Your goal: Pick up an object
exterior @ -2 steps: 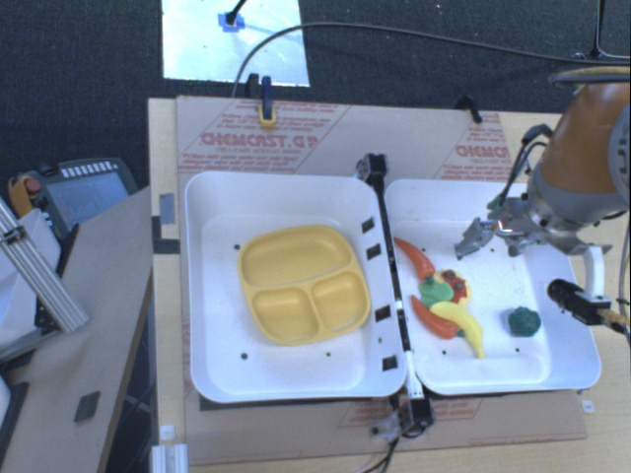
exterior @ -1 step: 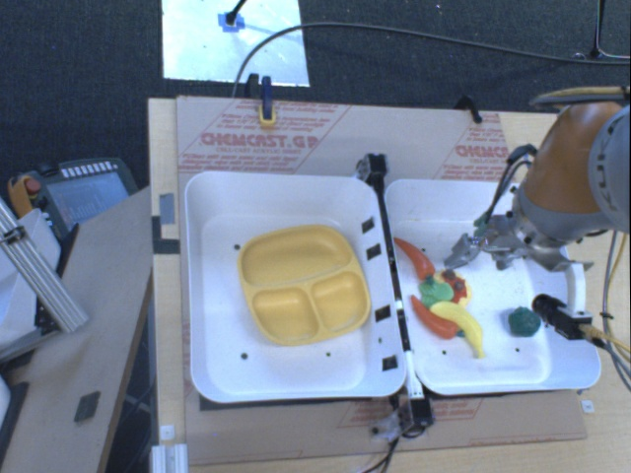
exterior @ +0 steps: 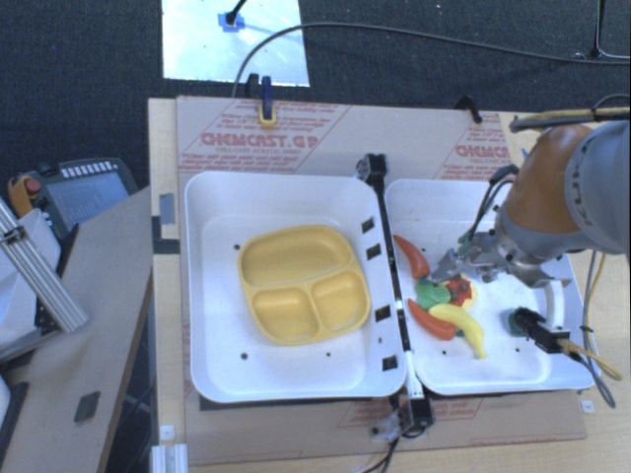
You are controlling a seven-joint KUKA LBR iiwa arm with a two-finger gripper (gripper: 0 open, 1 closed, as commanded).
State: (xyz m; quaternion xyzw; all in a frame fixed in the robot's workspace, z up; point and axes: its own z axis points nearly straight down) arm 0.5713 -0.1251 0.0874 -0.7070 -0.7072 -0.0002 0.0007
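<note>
Gripper (exterior: 455, 264) low in right bin (exterior: 434, 203), grip state unclear; below it banana (exterior: 463, 323), chillies, green piece. Left: yellow tray (exterior: 301, 284) in left bin (exterior: 212, 264).

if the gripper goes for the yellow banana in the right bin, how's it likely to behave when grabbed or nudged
The banana looks like smooth moulded plastic, so probably stiff, light and a bit slippery between fingers. Its curved shape may make it pivot or slide rather than roll if pushed. It lies against a red pepper, so a nudge would likely shift that too.
</note>
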